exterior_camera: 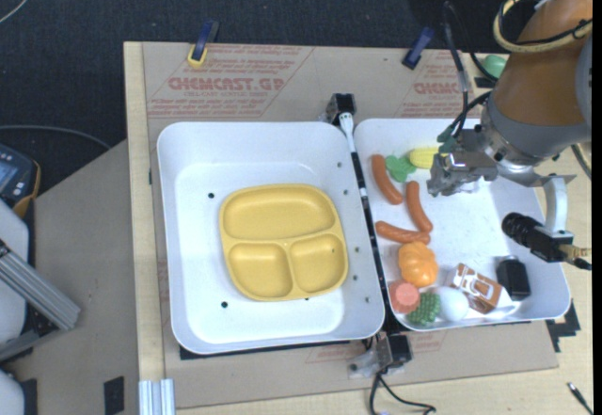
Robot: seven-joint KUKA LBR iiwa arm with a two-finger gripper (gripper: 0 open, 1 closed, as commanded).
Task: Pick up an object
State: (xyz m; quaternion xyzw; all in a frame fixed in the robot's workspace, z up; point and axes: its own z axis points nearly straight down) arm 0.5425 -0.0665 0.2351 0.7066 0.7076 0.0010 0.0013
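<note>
2 white bins are seen side by side on the bench. The left bin [179, 215] carries a yellow 3-compartment tray [282, 242], roughly centred in it.

The right bin [546, 295] carries the toy food. 3 orange sausages are counted: 1 near the far-left corner [384, 179], 1 toward the middle [418, 207], 1 lying crosswise by the left wall [403, 233]. A green-and-yellow piece [412, 162] sits near the far edge, just beside the first sausage. An orange fruit [418, 263] is seen near the left wall, with a red round piece [405, 296], a green broccoli [428, 308] and a white egg-like piece [452, 306] clustered along the near edge. A brown-and-white packet [479, 288] lies just right of them.

The gripper [454, 173] is positioned over the far half of the right bin, right of the green-and-yellow piece. Nothing is seen between its fingers; whether they are spread or pressed together cannot be told.
</note>
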